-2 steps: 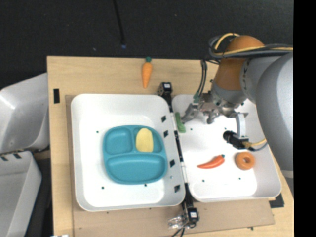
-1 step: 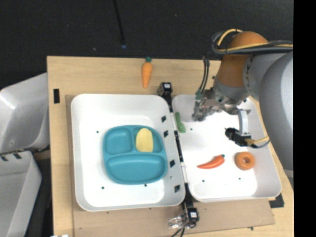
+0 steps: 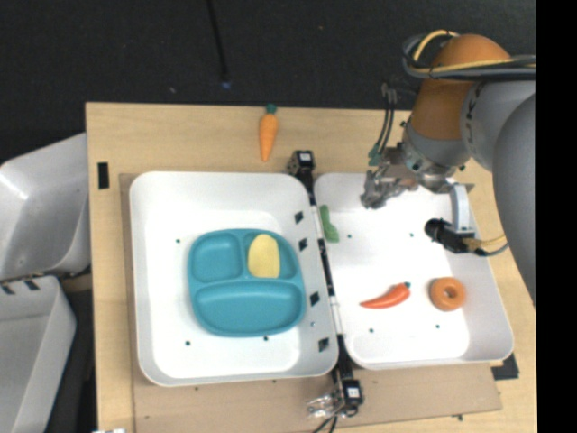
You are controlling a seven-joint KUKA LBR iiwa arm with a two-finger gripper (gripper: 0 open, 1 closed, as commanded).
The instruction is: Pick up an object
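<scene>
Over the right bin's far end, my gripper hovers, state unclear; next I must descend toward the chili pepper.

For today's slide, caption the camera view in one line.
Pincer over right bin holding red pepper and orange ring.

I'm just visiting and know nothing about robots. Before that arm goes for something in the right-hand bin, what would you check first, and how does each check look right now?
1. Objects within the right bin: red chili pepper and orange donut lie there, apart. Ok.
2. Gripper over that bin: at its far end, away from both. Not ok yet.
3. Finger opening: cannot tell.
4. Gripper holding anything: nothing visible. Ok.
5. Green piece sits by the bin's left wall; awkward target. Not ok.
6. Carrot lies on the bench outside the bins. Not ok as a target.
</scene>
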